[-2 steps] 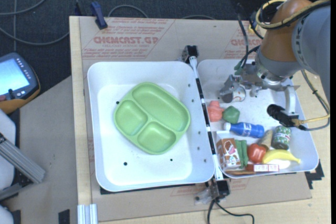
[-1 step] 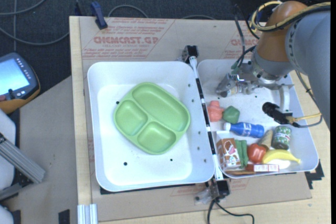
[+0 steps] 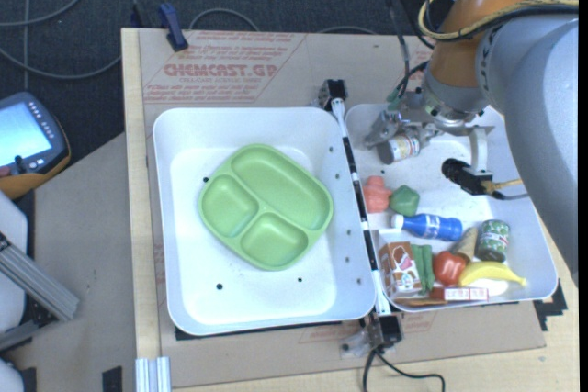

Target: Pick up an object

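Observation:
My gripper (image 3: 397, 135) is low over the far left corner of the right bin (image 3: 537, 285), with the grey arm reaching in from the right. A small pale cylinder-shaped thing (image 3: 407, 148) lies right at the gripper; whether it is held I cannot make out. Nearer the camera in the same bin lie a salmon-pink piece (image 3: 374, 195), a green piece (image 3: 404, 199), a blue bottle (image 3: 432, 226), a green can (image 3: 493, 239), a banana (image 3: 491, 275), a red tomato (image 3: 448, 266) and a brown-and-red box (image 3: 400, 266).
The left bin (image 3: 184, 280) holds a green divided plate (image 3: 266, 205). A thin wall (image 3: 354, 188) separates the two bins. A red-and-white bar (image 3: 459, 294) lies at the right bin's near edge. Cables run across the dark floor beyond the bench.

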`<action>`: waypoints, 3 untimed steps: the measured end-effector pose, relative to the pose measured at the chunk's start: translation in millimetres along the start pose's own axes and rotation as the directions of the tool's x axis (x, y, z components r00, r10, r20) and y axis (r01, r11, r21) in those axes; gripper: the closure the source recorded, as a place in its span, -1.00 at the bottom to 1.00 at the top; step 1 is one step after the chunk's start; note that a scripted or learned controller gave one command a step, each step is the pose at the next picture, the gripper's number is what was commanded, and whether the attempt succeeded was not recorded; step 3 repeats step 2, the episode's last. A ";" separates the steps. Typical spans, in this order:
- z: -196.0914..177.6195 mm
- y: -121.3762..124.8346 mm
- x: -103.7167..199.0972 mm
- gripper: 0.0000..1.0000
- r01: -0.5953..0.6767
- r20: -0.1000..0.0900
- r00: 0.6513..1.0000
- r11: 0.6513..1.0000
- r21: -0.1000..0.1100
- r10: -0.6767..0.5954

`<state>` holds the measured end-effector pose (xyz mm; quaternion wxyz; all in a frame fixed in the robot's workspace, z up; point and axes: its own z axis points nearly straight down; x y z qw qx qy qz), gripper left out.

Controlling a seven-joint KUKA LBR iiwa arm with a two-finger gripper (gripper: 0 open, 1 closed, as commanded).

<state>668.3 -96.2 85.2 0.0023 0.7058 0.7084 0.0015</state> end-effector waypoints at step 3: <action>-105.8 -95.7 69.2 1.00 0.002 -0.006 1.000 1.000 0.004 -0.002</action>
